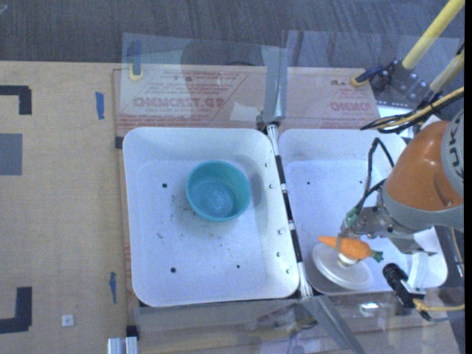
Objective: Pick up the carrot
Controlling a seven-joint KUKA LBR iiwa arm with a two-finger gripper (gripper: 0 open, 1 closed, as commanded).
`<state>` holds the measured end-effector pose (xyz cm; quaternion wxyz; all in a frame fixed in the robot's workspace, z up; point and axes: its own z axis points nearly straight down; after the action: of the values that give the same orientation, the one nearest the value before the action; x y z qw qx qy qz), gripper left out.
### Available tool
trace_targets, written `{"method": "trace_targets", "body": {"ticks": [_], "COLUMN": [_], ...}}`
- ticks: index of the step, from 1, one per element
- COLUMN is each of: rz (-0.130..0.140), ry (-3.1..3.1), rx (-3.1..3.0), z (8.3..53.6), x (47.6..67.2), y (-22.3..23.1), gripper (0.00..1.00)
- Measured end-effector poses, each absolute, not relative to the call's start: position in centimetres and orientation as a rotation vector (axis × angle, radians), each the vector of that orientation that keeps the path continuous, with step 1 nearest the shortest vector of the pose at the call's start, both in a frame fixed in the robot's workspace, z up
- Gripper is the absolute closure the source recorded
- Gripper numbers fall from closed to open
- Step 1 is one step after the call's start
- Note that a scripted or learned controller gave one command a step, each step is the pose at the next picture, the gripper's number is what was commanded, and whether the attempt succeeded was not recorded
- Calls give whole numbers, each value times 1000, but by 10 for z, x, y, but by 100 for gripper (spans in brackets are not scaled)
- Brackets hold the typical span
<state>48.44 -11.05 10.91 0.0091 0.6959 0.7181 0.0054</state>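
The orange carrot [346,248], with a green stub at its right end, lies across the top of a round grey plate [338,271] in the front left corner of the right bin [324,161]. My gripper [363,226] hangs just above and behind the carrot, under the arm's orange band [428,175]. Its tip sits close to the carrot's right half, and I cannot make out whether they touch.
A teal bowl [217,190] stands upright in the middle of the left bin [147,264]. The ridge between the bins [284,205] runs just left of the plate. Cables and a black fitting [398,280] hang at the right bin's front right.
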Motion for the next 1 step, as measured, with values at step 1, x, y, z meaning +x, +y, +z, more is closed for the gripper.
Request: {"method": "trace_targets", "body": {"ticks": [1], "rz": [1], "ry": [2514], "rx": [1880], "z": [185], "x": [517], "y": [-53], "gripper": [100]}}
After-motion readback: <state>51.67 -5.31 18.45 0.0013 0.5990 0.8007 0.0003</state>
